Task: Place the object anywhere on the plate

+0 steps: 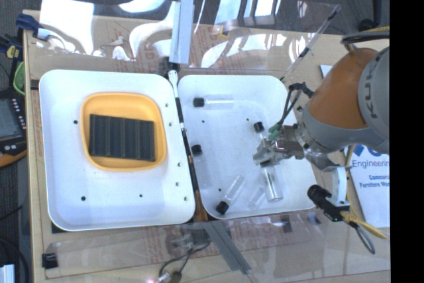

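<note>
A yellow plate [122, 106] with a dark ridged insert [122, 138] lies in the left bin [59, 195]. Several clear tubes with black caps lie in the right bin [218, 86]. One tube [213, 103] rests near that bin's far side. Another tube [231, 191] lies by the near edge, its cap toward the front. A third tube [271, 184] lies just below my gripper [266, 152]. The gripper hangs low over the right part of the right bin, close above that tube. A small black cap [258, 126] sits just beyond the gripper.
A small black piece [196, 150] sits by the wall between the two bins. A clear plastic screen [199, 16] stands along the back of the bench. Papers [371, 175] lie to the right of the right bin.
</note>
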